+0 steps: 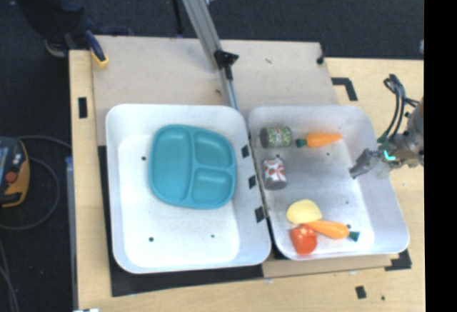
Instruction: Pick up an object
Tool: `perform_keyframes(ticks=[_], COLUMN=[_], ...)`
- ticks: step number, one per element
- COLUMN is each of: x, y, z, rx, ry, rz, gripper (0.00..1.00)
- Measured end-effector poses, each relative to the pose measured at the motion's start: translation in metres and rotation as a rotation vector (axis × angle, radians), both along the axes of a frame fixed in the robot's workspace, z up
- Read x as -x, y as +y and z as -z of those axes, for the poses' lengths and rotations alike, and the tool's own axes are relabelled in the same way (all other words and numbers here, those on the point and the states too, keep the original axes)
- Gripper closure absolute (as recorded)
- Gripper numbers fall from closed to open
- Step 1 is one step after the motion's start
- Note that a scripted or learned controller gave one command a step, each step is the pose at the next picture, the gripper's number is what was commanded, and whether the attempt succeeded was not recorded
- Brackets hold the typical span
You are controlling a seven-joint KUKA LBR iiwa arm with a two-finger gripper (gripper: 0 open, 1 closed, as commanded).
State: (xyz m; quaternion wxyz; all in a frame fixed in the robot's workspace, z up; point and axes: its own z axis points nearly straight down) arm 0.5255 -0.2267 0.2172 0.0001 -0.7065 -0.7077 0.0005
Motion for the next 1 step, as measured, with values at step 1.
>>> perform_keyframes(ticks=[1], x=[-0.0006], y=[-0.0001], z=[-0.0009], rx=[0.001], ry=[-0.002], rz=[0.0], gripper=[0.0])
